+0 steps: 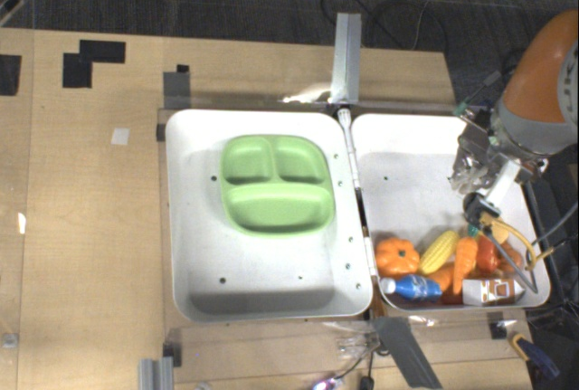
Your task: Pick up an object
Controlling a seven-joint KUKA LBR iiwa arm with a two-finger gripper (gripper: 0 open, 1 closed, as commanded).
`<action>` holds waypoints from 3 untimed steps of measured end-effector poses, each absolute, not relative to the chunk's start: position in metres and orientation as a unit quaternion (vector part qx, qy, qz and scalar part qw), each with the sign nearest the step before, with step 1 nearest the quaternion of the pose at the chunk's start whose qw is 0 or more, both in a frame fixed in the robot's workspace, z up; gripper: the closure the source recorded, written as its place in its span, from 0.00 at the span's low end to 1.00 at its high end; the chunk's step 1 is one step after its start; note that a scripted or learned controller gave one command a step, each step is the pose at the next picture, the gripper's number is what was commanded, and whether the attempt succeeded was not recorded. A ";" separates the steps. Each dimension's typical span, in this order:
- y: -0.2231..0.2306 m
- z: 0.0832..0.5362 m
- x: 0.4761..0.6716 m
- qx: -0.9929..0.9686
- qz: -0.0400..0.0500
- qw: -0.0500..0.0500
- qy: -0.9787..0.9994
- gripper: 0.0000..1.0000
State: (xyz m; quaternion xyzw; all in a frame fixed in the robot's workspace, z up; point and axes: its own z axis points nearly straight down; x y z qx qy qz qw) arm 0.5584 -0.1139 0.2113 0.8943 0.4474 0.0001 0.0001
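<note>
Two white bins are seen side by side on the bench (81, 225): the left bin (194, 289) and the right bin (398, 153). One green plate (274, 182) with three compartments is seen in the left bin, well to the left of the end effector (472, 183).

The end effector is found over the right part of the right bin, near its right wall, below the grey arm (543, 99) with its orange band. How far it is open cannot be told, since the tips are blurred against the bin floor, and nothing can be made out between them.

The objects are gathered in the near right corner of the right bin, below the end effector and apart from it. One pumpkin (396, 256) is seen below and to its left. One corn cob (440, 250) lies just right of the pumpkin, tilted. One carrot (464, 258) lies just right of the corn cob. One blue bottle (414, 288) lies on its side in front of the pumpkin. One white carton (491, 291) lies on its side right of the bottle. A red item (487, 254) is partly hidden beside the carrot, and what it is cannot be told.
</note>
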 end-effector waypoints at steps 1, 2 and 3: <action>-0.122 0.168 0.527 0.873 0.000 -0.001 0.488 1.00; -0.122 0.168 0.527 0.873 0.000 0.000 0.488 0.00; -0.115 0.091 0.501 0.756 0.004 0.004 0.654 0.00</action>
